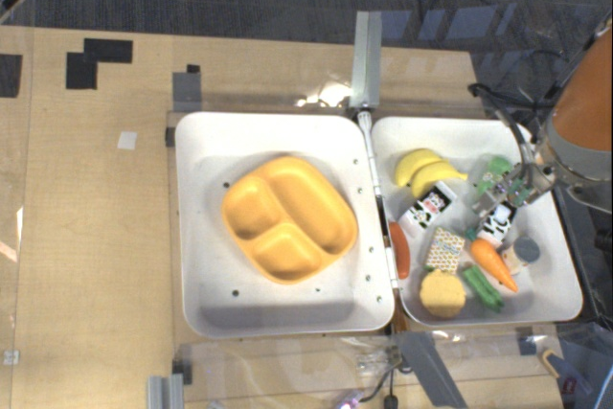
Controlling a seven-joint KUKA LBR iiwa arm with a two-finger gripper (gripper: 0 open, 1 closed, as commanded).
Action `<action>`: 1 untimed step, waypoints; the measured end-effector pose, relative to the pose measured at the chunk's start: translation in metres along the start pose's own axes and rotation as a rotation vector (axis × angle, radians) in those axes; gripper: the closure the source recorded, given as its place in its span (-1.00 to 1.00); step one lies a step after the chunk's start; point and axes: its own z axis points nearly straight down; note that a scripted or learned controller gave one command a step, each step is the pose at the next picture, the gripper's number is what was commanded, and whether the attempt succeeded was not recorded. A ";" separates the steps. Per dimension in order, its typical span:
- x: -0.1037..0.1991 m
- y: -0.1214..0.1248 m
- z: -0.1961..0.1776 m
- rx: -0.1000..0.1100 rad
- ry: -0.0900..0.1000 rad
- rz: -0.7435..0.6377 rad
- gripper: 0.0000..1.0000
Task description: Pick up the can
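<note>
A small grey can (525,252) lies near the right wall of the right bin (565,302), beside the tip of a carrot (494,264). My gripper (498,198) hangs low over the middle right of that bin, up and left of the can and apart from it. Right under the gripper sits a black-and-white patterned item (496,224). The grey arm with its orange band (586,105) comes in from the right edge.
The right bin also holds two bananas (426,170), a black-and-white carton (428,206), a red item (399,249), a dotted box (444,250), a yellow round item (442,292) and a green item (482,287). A yellow divided plate (287,217) lies in the left bin (201,302).
</note>
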 end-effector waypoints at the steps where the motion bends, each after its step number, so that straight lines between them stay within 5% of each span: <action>1: 0.013 -0.018 0.138 -0.004 -0.002 0.021 1.00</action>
